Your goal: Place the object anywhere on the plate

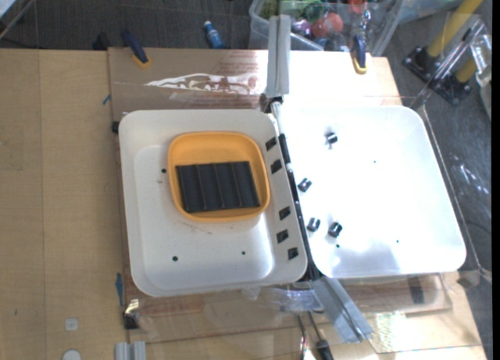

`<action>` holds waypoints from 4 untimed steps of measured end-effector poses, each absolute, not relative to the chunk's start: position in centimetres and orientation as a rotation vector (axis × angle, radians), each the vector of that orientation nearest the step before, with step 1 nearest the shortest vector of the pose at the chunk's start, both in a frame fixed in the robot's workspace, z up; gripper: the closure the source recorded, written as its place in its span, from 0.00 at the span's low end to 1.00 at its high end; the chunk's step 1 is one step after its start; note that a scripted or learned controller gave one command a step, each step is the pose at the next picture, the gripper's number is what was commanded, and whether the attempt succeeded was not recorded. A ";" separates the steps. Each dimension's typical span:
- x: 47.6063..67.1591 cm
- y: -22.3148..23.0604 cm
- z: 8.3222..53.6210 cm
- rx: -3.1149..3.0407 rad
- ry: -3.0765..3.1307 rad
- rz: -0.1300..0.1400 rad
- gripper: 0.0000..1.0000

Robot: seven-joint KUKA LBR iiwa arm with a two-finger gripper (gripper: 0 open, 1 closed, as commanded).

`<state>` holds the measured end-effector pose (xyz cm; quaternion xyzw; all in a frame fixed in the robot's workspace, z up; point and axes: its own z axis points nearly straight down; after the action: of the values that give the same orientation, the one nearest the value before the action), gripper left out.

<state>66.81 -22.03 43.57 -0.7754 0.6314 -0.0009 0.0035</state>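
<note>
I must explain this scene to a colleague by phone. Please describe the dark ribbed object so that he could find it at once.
Start at the left white bin of the two on the bench. In its upper middle sits an orange plate with rounded corners. The dark ribbed object lies flat on that plate: a black rectangular slab with parallel grooves, far larger than the small dark bits scattered in the right bin.

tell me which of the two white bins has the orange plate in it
The left bin. It holds the orange plate with a dark ridged object lying on it; the right bin has a few small dark bits.
</note>
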 end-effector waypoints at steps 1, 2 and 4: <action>66.8 -21.3 43.5 -2.653 1.672 -0.002 1.00; 66.9 -21.1 43.6 -2.869 1.269 -0.005 1.00; 66.8 -21.9 43.4 -3.115 0.373 -0.002 1.00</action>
<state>66.83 -21.86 43.41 -0.9929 0.1188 -0.0006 0.0022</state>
